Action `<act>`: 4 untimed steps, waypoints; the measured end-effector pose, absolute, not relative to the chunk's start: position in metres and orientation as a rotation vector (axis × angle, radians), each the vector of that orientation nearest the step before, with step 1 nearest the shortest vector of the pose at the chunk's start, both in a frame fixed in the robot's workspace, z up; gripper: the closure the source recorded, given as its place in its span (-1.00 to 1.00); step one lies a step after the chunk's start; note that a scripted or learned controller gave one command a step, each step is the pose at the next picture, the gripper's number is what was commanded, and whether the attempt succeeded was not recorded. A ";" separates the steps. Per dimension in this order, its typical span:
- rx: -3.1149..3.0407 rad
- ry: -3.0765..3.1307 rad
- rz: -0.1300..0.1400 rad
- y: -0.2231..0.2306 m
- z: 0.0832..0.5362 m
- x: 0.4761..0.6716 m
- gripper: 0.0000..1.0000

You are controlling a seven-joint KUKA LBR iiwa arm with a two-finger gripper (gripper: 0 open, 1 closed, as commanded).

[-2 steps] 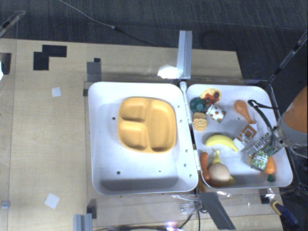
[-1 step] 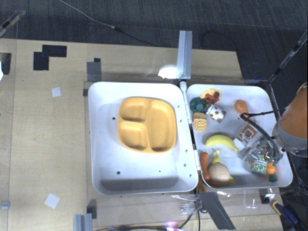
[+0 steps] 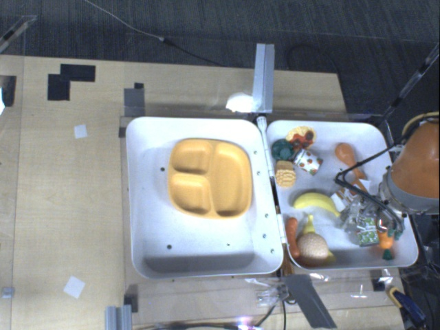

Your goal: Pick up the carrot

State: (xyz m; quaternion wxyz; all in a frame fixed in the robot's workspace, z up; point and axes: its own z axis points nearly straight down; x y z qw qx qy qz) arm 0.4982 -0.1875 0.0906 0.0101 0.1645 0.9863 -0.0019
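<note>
We see the left bin [image 3: 137, 205] at centre frame holding a yellow divided tray [image 3: 208, 177], and the right bin [image 3: 405, 256] crowded with play food. The arm [image 3: 418, 169] enters from the right edge, its gripper [image 3: 364, 215] low over the bin's right side amid clutter; whether it is closed on anything we cannot tell. A banana [image 3: 315, 201] lies mid-bin. The carrot [image 3: 293, 231], as best we judge, is the orange-red piece along the bin's left wall, lower down, just beside a brown potato-like item [image 3: 313, 247]. It lies well apart from the gripper, so we judge the pick not yet made: approach, grasp and lift all remain.
</note>
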 end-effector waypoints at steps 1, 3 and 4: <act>0.055 3.130 -0.004 -0.195 0.094 0.490 1.00; -0.069 3.127 -0.003 -0.205 0.090 0.492 1.00; 0.041 3.124 -0.003 -0.176 0.165 0.544 1.00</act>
